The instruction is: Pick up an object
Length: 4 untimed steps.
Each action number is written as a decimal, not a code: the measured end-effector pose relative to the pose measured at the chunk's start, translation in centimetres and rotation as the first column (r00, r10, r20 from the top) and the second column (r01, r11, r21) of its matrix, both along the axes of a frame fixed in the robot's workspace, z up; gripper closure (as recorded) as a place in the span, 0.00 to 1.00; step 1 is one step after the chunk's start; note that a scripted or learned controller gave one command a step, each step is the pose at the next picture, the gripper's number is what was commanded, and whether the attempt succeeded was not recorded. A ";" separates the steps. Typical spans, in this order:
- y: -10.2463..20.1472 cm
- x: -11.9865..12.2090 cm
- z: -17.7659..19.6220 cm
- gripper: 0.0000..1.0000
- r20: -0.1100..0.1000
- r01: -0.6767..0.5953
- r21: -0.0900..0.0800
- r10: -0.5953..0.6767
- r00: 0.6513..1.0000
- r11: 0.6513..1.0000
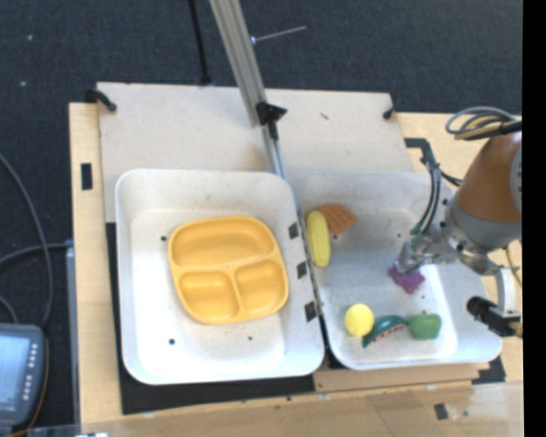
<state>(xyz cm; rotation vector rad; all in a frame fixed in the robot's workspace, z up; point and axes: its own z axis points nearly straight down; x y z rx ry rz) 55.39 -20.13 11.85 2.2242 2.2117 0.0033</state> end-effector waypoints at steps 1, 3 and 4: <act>-0.8 0.9 5.8 1.00 0.002 -0.008 -0.001 0.008 1.000 1.000; -0.4 0.8 14.4 1.00 0.001 -0.010 0.000 0.010 1.000 1.000; 3.9 2.2 14.9 1.00 -0.001 -0.012 0.002 0.012 1.000 1.000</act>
